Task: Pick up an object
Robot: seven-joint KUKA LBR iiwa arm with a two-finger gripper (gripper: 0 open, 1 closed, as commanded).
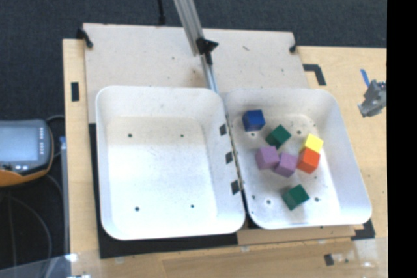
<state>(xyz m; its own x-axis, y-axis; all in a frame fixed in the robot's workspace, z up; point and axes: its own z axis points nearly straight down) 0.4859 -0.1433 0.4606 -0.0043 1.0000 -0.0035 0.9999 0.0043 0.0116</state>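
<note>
Several small blocks lie in the right bin (339,140): a blue cube (254,119), a green cube (279,136), a yellow cube (313,142) touching an orange one (309,160), two purple cubes (266,157) (287,165) side by side, and a second green cube (296,196) nearer the front. A small grey part of my gripper (374,99) pokes in at the right edge, outside the right bin and well apart from every block. Nothing is seen in it.
The left bin (117,107) sits beside the right one, their rims meeting at the middle. A slanted metal rail (186,3) runs from the top down to that junction. A grey device (23,150) rests off the bench at the left.
</note>
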